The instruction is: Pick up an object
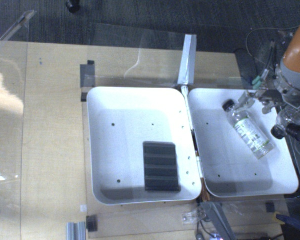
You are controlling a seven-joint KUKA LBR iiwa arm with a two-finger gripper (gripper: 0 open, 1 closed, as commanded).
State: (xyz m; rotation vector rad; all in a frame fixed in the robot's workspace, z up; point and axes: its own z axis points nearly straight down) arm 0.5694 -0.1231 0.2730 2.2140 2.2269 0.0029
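Note:
A clear plastic bottle (249, 130) with a dark cap lies slantwise in the right bin (215, 149), cap toward the bin's far side. A black ribbed block (161, 166) rests flat in the left bin (115, 114), toward its near right part. My gripper (264, 102) hangs over the far right part of the right bin, just above and to the right of the bottle's cap end. Nothing shows between it and the bottle that tells of a hold.
A metal divider post (188, 59) rises behind the seam between the two bins. Clear plastic sheets border the bench at the left and back. Cables and brackets crowd the near edge below the right bin.

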